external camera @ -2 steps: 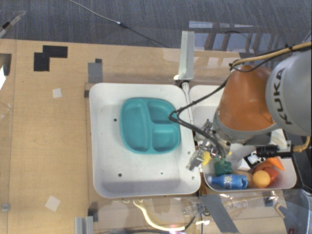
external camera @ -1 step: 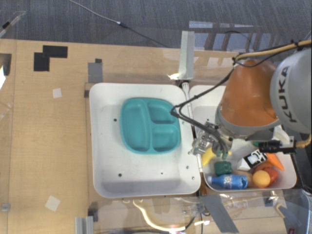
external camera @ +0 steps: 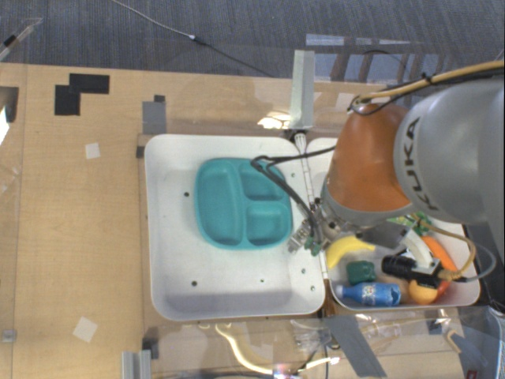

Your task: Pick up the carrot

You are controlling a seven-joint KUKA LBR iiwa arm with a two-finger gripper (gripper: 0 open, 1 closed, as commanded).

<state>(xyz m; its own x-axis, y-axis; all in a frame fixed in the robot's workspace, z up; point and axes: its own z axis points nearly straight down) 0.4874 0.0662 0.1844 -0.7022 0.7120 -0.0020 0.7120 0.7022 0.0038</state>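
We see the carrot lying in the right-hand bin, the gripper beside the teal divided plate, whether clenched or released we cannot tell.

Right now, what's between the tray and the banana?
The pincer is there, between the tray and the banana, as the camera view shows.

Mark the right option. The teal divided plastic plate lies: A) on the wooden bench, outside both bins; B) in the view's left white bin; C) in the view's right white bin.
B: the teal divided plastic plate lies flat in the view's left white bin, apart from the orange carrot in the view's right white bin.
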